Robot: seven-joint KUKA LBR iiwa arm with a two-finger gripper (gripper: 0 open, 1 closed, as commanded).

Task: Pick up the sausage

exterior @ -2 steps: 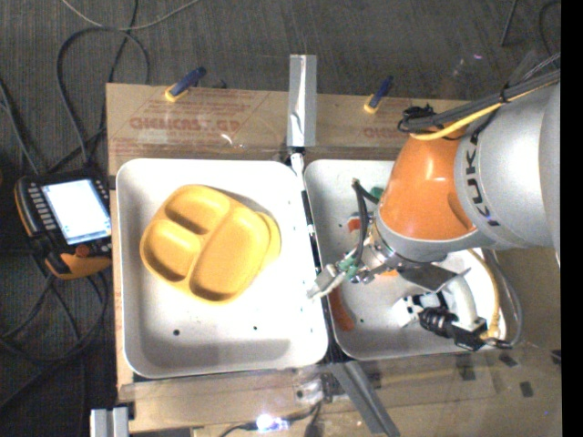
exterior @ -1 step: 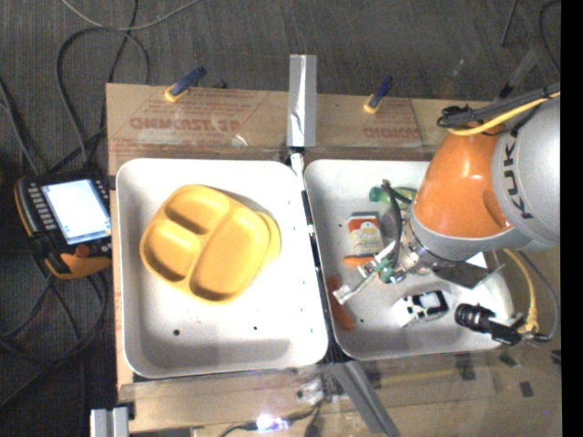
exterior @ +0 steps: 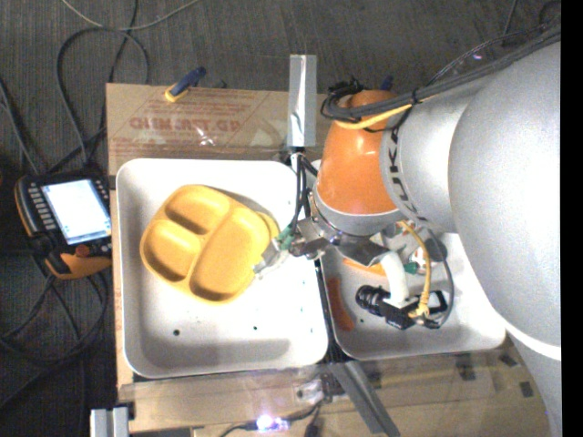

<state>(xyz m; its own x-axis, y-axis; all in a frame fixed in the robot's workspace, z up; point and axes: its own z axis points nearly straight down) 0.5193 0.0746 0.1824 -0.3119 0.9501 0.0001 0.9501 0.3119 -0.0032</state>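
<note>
Large grey arm with orange band (exterior: 364,167) fills right of frame, over the right white bin (exterior: 474,340). Gripper (exterior: 278,248) at yellow three-compartment plastic tray (exterior: 205,239) in left white bin (exterior: 219,349), centre-left; opening unreadable. Sausage not discernible.

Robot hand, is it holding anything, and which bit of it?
That cannot be told. The gripper is at the right edge of the yellow tray in the left bin, but the view does not show a hold.

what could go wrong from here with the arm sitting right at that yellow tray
1. The gripper sits at the right edge of the yellow tray in the left bin, so it may snag or push the tray.
2. The arm covers much of the right bin, so the camera cannot check what lies under it.
</note>
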